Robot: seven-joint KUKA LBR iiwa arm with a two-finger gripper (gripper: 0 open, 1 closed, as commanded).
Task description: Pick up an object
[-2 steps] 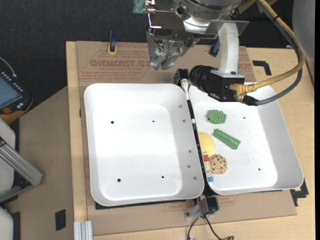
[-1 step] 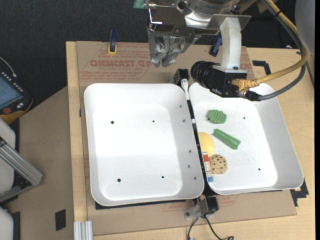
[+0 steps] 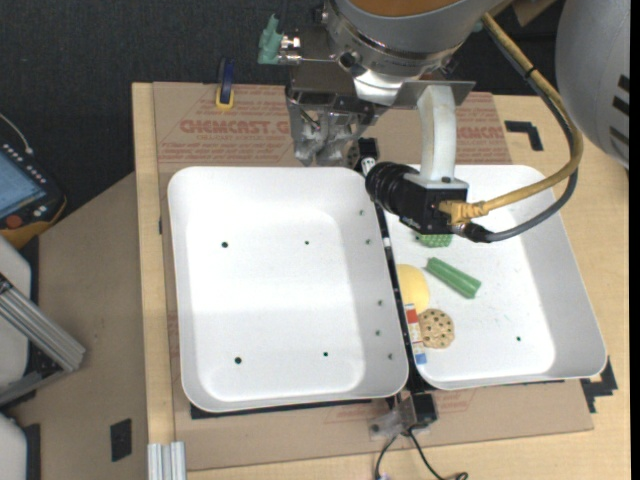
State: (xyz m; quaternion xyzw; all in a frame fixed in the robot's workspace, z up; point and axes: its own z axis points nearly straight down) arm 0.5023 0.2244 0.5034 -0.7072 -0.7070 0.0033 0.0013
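In the camera view the gripper (image 3: 322,140) is hanging just past the far edge of the left bin (image 3: 200,268), near its far right corner and over the cardboard (image 3: 180,118). Whether it is open or closed I cannot tell from where I am standing, and I am seeing nothing held in it.

The things to pick are all lying in the right bin (image 3: 540,298), crowded toward its left edge. The green bar (image 3: 453,277) is looking like the best candidate. It is lying flat and slantwise, a little in from the left edge about midway along, and apart from its neighbours. It is reading as a light, stiff toy piece, probably smooth plastic (so perhaps a bit slippery). I am judging that a grip across its narrow width, at mid-length, is suiting it best.

The yellow lump (image 3: 412,286) is resting against the left edge. It is rounded, so likely to roll out of a pinch, and the wall beside it is leaving little room. The cookie (image 3: 436,327), tan and speckled, is lying flat toward the near left corner, just beside a red-and-blue strip (image 3: 412,326). It is thin, low and awkward to get under.
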